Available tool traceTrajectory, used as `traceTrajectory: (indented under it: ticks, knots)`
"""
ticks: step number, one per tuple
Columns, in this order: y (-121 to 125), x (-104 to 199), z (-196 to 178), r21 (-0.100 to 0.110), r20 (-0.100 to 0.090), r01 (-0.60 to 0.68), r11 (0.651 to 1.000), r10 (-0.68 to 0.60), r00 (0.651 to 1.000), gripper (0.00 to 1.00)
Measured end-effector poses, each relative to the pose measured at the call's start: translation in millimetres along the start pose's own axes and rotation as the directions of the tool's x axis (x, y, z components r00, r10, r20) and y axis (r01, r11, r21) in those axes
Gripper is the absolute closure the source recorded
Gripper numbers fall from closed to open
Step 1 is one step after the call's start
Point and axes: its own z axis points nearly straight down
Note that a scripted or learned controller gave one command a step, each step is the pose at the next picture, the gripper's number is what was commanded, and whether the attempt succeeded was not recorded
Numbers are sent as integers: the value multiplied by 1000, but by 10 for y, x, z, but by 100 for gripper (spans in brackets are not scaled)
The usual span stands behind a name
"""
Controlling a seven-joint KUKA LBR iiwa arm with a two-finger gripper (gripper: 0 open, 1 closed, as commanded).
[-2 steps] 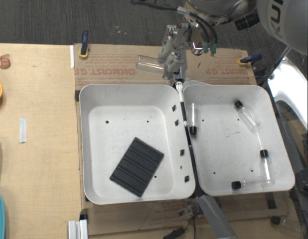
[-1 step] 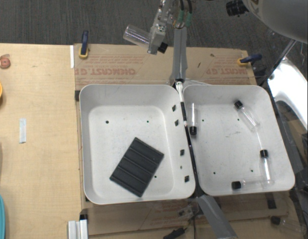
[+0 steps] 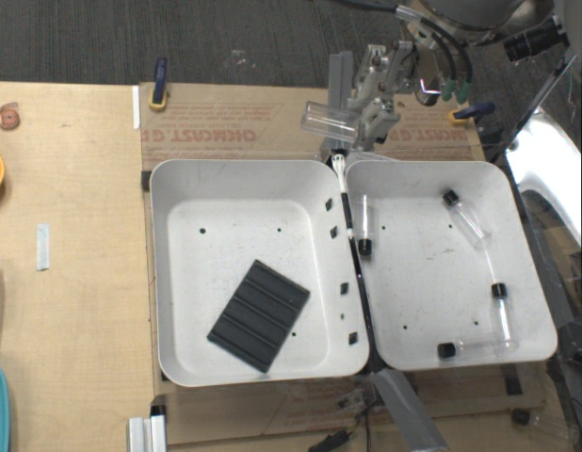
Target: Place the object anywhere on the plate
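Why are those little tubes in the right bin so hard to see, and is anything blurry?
Camera view: the clear tubes blend into the evenly lit white right bin, only their black caps standing out; the gripper looks slightly soft; the dark ribbed plate is crisp.

Two shallow white plastic bins sit side by side on a brown cardboard sheet [image 3: 225, 121]. A blue-and-yellow clamp [image 3: 159, 83] grips the sheet's far left corner. Left of the sheet lies a pale wooden table [image 3: 65, 252], bearing a small translucent strip [image 3: 42, 248].
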Motion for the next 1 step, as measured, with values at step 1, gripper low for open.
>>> traceTrajectory:
  ticks: [1]
  knots:
    - [238,-408,9,-2,2,507,862,-507,862,100]
